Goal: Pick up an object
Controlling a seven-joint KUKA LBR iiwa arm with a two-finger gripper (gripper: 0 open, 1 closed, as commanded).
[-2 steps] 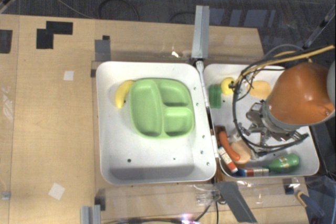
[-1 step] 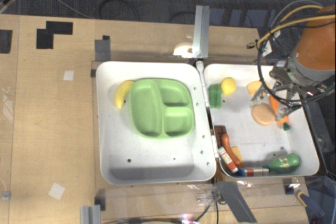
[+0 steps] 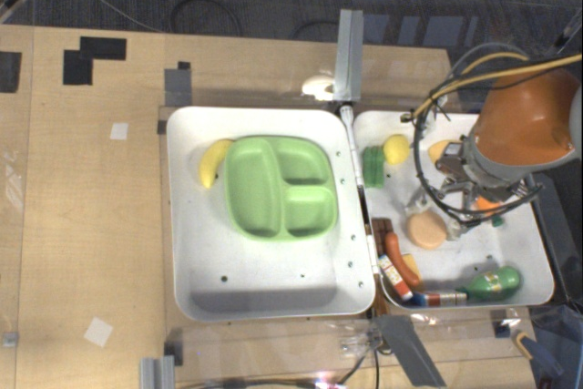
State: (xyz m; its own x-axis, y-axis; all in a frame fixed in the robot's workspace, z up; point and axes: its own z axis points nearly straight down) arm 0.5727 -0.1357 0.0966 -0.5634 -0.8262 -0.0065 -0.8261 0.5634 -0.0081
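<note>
Claw (image 3: 455, 207) low in right bin (image 3: 537, 273), beside peach disc (image 3: 426, 231), likely its target; opening cannot be judged | green tray (image 3: 278, 187) sits apart in left bin (image 3: 191, 269)

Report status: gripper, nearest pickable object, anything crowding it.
Gripper low in right bin, fingers obscured. Tan round object just beside it, not held. Orange piece and yellow ball close by; green bottle farther off.
</note>
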